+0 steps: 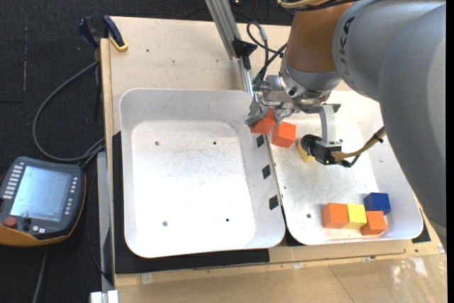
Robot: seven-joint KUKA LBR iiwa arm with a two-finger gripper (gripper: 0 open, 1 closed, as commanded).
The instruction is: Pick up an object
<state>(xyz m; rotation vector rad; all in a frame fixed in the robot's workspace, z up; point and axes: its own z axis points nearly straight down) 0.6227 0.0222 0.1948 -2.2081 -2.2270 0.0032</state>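
Wooden bench (177,53), two white bins side by side, arm over the seam between them.

Your gripper (264,118) hangs at the right bin (397,223)'s near-left corner, with an orange block (263,125) at its tip; whether that block is truly pinched, you cannot tell. Another orange block (284,134) sits just beside it. More blocks, orange (335,215), yellow (355,214), blue (377,201), cluster at the front right.

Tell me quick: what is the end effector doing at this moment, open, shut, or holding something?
End effector: sits low over the near-left corner of the right white plastic bin, at two small orange cubes; open or shut cannot be told, no grasp visible.
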